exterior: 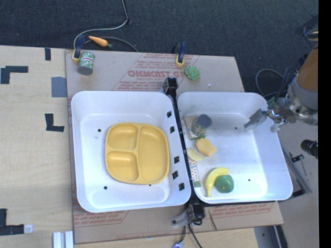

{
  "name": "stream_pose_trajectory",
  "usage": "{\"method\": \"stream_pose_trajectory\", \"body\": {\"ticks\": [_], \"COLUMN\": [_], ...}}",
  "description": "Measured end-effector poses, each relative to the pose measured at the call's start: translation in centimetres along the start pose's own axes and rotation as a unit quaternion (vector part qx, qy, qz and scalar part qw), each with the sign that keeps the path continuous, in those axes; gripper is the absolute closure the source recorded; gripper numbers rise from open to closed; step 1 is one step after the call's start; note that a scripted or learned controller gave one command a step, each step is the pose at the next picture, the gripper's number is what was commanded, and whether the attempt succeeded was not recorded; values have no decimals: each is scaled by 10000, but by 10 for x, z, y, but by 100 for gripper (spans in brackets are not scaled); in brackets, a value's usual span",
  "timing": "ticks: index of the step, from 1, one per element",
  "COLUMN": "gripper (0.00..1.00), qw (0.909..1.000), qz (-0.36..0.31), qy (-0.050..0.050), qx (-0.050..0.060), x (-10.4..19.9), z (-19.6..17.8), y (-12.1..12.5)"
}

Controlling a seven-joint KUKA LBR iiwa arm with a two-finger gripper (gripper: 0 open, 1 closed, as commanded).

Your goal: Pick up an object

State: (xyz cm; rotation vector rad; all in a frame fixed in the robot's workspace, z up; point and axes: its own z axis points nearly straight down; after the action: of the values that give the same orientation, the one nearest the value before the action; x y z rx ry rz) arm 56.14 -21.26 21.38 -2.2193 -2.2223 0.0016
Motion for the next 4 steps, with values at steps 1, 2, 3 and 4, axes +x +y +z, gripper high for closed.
{"method": "stream_pose_trajectory", "body": {"ticks": [1, 2, 3, 4], "gripper": [0, 0, 0, 100], "qw": [10000, 10000, 10000, 10000], "qz": [-3, 11, -2, 1], "qy": [10, -20, -9, -5], "qx": [14, -43, -36, -28], "x": [79, 115, 109, 110], "z": [99, 127, 127, 118], "y": [-18, -76, -6, -6]}}
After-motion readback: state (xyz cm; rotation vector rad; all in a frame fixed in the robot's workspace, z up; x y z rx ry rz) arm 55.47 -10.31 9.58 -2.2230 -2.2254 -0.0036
